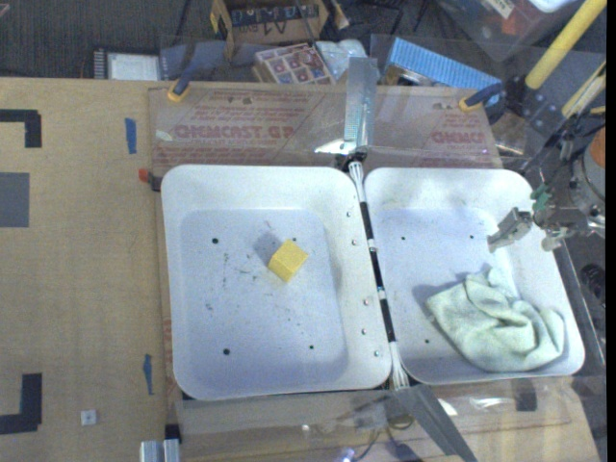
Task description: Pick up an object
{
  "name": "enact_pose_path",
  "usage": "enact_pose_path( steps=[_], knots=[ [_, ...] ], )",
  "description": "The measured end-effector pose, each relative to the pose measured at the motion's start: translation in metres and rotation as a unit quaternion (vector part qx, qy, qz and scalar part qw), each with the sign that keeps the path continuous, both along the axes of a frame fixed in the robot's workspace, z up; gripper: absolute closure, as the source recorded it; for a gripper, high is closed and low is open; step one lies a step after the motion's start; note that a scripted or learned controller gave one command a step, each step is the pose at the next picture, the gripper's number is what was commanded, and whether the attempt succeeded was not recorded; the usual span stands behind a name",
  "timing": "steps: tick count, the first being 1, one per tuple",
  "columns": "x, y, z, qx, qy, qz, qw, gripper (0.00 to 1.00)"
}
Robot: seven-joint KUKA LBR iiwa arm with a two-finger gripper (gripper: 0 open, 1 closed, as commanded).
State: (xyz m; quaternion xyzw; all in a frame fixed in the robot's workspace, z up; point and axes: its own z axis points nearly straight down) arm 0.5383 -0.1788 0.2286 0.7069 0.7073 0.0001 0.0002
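A small yellow block [287, 260] lies near the middle of the left bin [192, 210]. A crumpled pale green cloth [499, 322] sits in the front right part of the right bin [423, 200]. My gripper [527, 233] hangs over the right bin's far right side, just above and behind the cloth. Its fingers are spread, with nothing between them. The grey arm comes in from the right edge of the view.
The two white bins meet at a central divider [375, 277]. A clear plastic wall [327, 128] stands behind them, with boxes and clutter beyond it. Brown board [77, 258] lies to the left of the bins.
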Motion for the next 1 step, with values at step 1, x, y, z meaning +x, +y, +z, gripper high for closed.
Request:
enact_pose_path(
  steps=[1],
  knots=[
    [-0.0453,-0.0289,-0.0143,0.0004,0.000,0.139,0.9903,0.00]
  ],
)
